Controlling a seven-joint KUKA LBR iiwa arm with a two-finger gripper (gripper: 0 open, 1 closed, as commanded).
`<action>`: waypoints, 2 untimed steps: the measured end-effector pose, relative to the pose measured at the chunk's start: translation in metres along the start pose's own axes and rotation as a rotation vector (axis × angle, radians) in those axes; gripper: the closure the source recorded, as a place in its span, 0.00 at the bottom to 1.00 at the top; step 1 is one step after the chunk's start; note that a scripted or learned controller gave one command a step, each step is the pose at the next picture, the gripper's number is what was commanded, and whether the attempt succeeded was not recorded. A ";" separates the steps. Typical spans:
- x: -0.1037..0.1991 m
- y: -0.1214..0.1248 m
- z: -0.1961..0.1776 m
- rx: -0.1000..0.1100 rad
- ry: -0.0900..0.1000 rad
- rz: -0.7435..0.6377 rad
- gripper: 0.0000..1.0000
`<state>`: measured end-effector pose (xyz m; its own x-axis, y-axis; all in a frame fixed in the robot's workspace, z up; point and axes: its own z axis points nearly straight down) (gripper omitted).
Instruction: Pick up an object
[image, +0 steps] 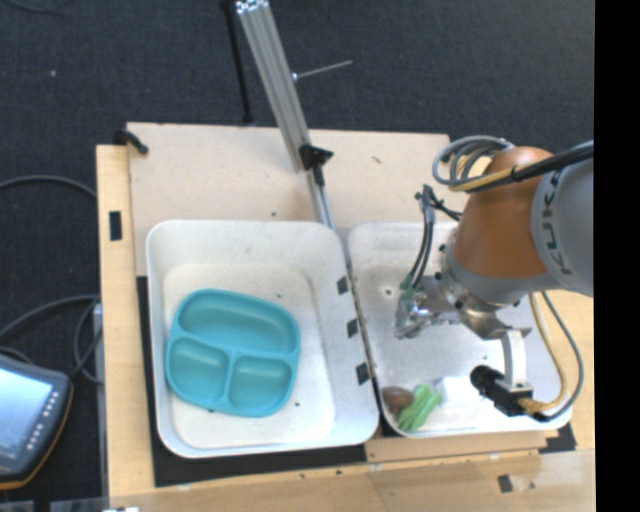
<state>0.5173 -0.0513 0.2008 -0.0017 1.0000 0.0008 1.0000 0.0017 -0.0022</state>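
— Claw (412, 318) hangs low over the right bin (385, 250), mid-left; how far open it is, I cannot tell, and I see nothing in it.

— And the things to pick?

— A green piece (424, 407) and a brown one (398, 398), touching, at that bin's near left corner.

— Around them?

— A blue tray (233, 353) in the left bin (240, 235), a pale wooden bench (220, 170), dark carpet (80, 70) beyond.

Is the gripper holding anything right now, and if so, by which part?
Cannot be told: the gripper hangs over the right bin with nothing visibly between its tips. The green object and brown object lie apart in the bin's near corner.
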 end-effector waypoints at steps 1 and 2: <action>0.066 -0.028 0.000 -0.002 0.002 -0.006 1.00; 0.062 -0.025 -0.011 -0.007 0.000 0.007 1.00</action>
<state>0.4919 0.0106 0.2117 0.0049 1.0000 0.0006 1.0000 -0.0049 0.0049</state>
